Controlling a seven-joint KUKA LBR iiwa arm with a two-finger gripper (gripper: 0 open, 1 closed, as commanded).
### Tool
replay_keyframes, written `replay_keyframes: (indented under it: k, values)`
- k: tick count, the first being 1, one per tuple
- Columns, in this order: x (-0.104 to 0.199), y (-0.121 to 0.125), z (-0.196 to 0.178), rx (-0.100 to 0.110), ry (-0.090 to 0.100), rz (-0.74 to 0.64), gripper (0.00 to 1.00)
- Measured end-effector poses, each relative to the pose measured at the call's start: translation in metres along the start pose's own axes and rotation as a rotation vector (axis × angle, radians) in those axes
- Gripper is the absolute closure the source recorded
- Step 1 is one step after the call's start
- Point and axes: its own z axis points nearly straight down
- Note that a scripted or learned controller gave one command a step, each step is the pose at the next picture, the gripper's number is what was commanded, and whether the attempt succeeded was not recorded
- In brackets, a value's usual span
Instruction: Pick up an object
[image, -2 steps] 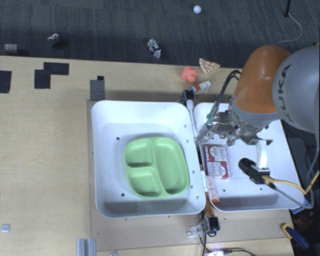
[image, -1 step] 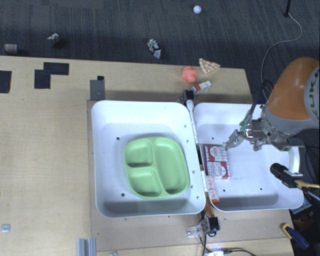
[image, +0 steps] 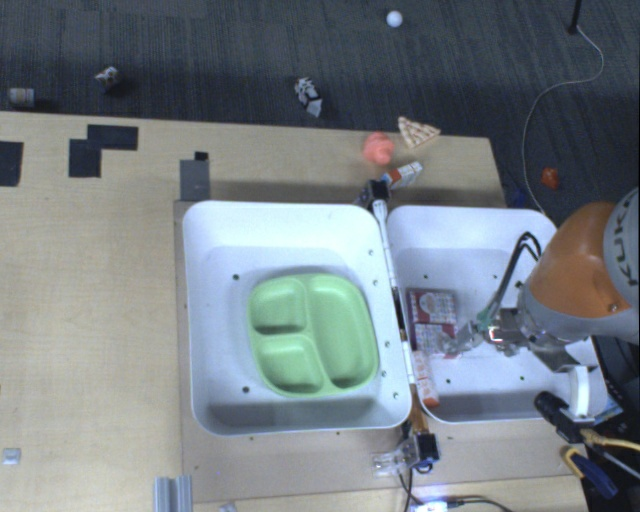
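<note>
White plastic forms both bins; the right bin (image: 470, 232) carries the likely target, a flat red-and-white packet (image: 432, 318) lying against its left wall, close to the divider. The arm (image: 585, 275) reaches in from the right so that the claw (image: 470, 338) sits low at the packet's right edge, apparently positioned for a side approach. Whether the claw is released or clenched cannot be told from this view. The left bin (image: 215, 300) holds a green divided tray (image: 312, 333), well apart from the claw. Small items lie on the bench (image: 90, 330) beyond the bins.
</note>
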Motion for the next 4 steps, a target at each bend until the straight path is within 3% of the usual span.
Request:
replay_keyframes:
  k: [1,2,3,4]
  values:
    - [0.002,0.002,-0.011,-0.004,0.003,-0.002,1.0]
    - [-0.07,0.012,-0.101,0.004,-0.002,0.002,1.0]
    - [0.013,0.073,-0.104,0.006,0.002,-0.003,1.0]
    - [0.026,0.001,-0.139,0.007,0.001,0.0,1.0]
